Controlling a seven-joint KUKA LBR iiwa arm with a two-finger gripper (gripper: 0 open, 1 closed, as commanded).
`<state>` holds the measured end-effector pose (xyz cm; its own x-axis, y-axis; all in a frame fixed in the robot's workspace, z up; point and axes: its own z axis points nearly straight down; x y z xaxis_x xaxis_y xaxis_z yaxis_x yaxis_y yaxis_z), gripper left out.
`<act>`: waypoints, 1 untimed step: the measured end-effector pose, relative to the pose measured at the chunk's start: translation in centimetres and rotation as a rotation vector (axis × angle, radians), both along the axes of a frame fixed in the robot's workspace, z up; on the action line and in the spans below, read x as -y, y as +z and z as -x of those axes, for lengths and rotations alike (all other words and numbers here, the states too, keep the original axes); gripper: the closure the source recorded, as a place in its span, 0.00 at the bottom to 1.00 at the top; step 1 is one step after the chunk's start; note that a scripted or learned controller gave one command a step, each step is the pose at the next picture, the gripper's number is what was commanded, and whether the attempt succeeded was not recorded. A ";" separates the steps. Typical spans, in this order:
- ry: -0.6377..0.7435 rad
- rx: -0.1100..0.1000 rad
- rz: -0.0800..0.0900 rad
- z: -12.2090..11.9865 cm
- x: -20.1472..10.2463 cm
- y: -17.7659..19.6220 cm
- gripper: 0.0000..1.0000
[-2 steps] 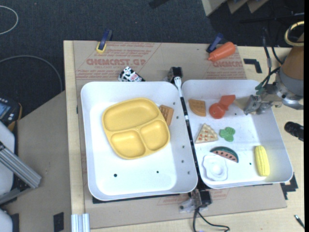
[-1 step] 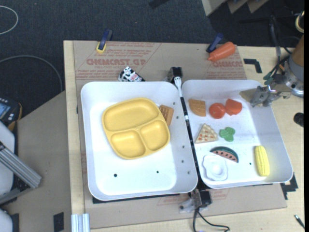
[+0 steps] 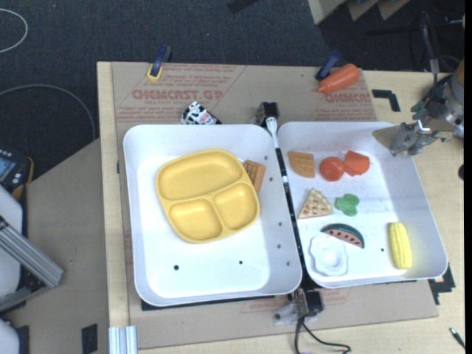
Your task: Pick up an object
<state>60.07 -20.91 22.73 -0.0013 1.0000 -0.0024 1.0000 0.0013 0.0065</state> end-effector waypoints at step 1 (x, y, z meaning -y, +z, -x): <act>0.005 -0.009 -0.006 0.3 -5.9 -0.7 1.00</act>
<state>59.80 -14.97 22.05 -0.0061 1.0000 0.0034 1.0000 0.0061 -0.0022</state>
